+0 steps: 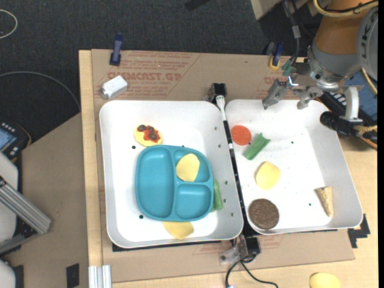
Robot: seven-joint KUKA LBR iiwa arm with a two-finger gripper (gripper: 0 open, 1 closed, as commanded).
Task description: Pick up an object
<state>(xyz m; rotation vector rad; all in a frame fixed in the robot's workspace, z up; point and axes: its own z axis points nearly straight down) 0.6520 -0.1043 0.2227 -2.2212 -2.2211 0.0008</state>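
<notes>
My gripper (287,98) hangs open over the far edge of the right bin (336,161), its two fingers spread with nothing between them. In that bin lie an orange-red disc (241,135), a green strip (257,147), a pale yellow piece (267,175), a brown round patty (263,213) and a tan wedge (324,200). All of these sit nearer the camera than the gripper.
The left bin (120,179) holds a blue divided tray (157,185) with a yellow piece (188,167) in one compartment, a small pizza-like toy (147,135), a yellow piece (178,228) at the front, and a green item (216,197) beside the tray.
</notes>
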